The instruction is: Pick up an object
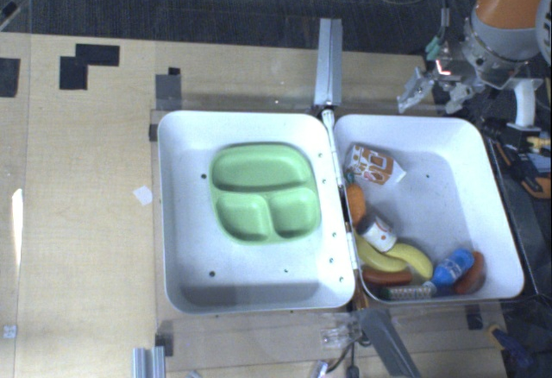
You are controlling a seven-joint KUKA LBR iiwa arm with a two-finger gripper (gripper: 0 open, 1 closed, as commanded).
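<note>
The left bin carries a green divided plate lying flat near its centre, one long compartment toward twelve o'clock and two smaller ones toward six. It sits alone there, probably as a drop-off spot, not as something to grasp.

A metal divider post stands where the two bins meet. Across it, the right bin holds the candidates for picking, crowded along its nine-to-six o'clock side as if they had slid against the wall. A small printed carton lies toward eleven o'clock. Below it an orange piece hugs the wall, then a small white cup-like item, a yellow banana, a blue bottle and a reddish-brown piece near five o'clock. The rest of that bin's floor is bare.

The gripper hangs outside the right bin, just past its twelve o'clock rim, holding nothing; its fingers look parted, though they are small and hard to read. It seems parked clear of the objects, so a descent can be chosen.
</note>
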